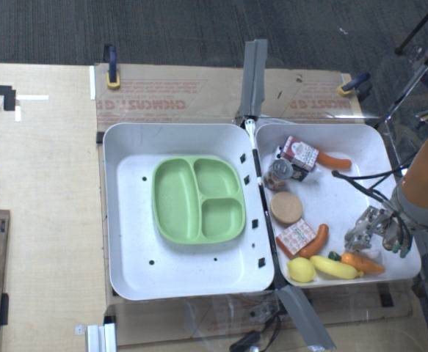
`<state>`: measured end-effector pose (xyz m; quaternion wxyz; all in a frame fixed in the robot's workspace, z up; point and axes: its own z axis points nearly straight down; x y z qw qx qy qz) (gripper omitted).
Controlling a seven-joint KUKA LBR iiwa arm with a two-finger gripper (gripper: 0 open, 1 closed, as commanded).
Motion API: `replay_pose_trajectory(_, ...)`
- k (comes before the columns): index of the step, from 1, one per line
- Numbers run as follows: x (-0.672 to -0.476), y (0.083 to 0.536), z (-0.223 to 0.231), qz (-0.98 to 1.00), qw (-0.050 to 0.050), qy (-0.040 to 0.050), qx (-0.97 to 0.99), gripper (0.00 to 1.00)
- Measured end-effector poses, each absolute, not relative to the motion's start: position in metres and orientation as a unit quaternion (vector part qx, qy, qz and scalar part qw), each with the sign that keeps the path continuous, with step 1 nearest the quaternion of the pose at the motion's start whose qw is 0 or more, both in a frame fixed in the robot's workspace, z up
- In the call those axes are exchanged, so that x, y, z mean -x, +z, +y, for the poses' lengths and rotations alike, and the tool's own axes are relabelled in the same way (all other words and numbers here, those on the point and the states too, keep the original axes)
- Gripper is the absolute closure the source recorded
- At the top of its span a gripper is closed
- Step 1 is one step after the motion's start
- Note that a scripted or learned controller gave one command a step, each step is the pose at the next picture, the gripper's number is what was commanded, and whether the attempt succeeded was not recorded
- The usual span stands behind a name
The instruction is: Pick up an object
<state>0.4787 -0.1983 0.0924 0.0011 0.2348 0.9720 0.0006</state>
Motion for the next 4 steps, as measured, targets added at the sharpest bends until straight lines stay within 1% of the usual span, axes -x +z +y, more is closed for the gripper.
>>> replay_pose_trajectory(1,-0.479,0.189,-0.167,0.968,0.002,0.0003,-0.252,1.0)
replay_pose_trajectory(2,-0.479,0.191,-0.021,0.927,0.0,-0.0001,-0.376,1.0)
replay_pose_trajectory(3,-0.505,0.227,0.001,0.899,0.0,-0.0007,-0.438,1.0)
replay_pose_trajectory(4,-0.478,0.237,0.0,0.866,0.0,-0.0007,-0.501,1.0)
